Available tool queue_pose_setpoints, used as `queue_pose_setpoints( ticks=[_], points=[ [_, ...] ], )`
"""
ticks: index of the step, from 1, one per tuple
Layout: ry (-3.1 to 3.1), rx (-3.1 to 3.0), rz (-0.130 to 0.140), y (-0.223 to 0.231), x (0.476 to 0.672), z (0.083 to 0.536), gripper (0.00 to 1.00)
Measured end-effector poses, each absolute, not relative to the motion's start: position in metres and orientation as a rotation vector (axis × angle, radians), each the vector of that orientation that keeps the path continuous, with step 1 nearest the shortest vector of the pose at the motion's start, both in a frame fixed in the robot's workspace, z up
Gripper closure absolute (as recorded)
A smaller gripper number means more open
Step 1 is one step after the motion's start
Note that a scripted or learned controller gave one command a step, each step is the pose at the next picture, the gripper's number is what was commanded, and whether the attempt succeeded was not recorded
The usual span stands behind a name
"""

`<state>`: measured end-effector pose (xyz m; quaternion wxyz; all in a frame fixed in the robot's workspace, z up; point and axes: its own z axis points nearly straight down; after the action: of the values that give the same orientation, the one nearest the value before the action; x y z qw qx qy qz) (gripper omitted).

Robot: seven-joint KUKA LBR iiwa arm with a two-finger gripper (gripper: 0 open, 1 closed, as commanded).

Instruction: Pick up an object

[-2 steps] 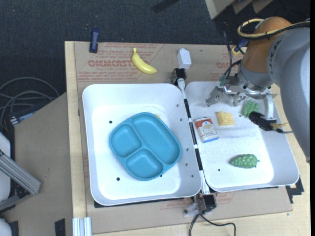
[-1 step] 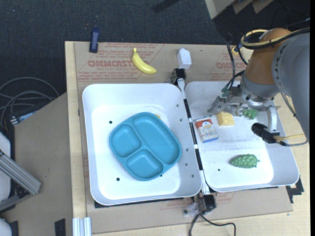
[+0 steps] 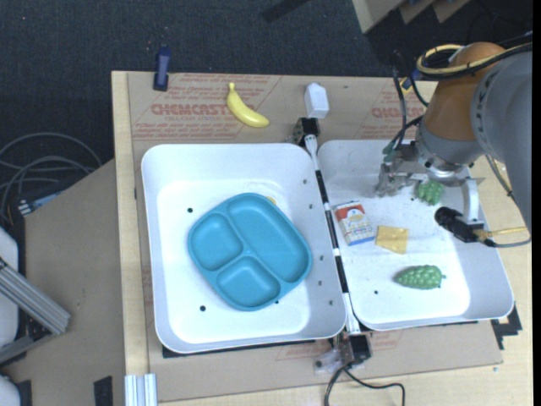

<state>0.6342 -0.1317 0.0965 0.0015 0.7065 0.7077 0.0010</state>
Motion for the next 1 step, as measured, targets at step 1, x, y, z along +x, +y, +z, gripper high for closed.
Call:
queue_pose_setpoints(
  ticks=[1],
  points=[
    [2.22, 2.218, 0.003, -0.1412, 0.6374, 0.19, 1.0]
  ],
)
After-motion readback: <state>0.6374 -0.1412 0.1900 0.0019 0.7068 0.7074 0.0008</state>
